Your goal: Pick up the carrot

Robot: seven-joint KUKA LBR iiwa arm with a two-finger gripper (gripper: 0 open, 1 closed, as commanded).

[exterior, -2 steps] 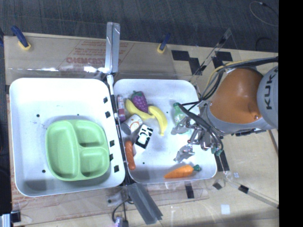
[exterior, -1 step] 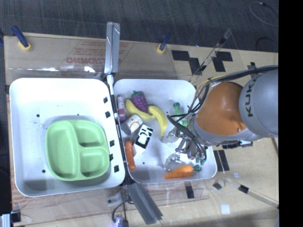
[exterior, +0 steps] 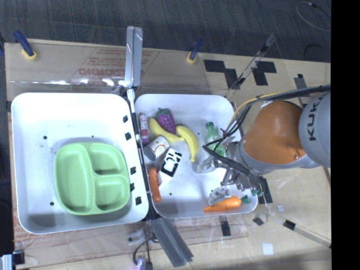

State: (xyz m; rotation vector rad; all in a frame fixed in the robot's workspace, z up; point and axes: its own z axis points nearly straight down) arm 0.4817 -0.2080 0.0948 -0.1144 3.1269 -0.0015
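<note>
White right bin (exterior: 185, 103) holds the carrot (exterior: 225, 205); gripper (exterior: 220, 196) touches it, finger state unclear.

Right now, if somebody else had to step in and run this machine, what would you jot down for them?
Gripper: low in the right bin, right above the carrot; whether its fingers are open or shut can't be made out.
Carrot: lying flat along the right bin's near wall, toward its right corner, not lifted.
Also in that bin: banana, grapes. Green divided plate sits in the left bin.
Done: arm brought to the carrot.
Left: grip confirmed, carrot raised.
</note>
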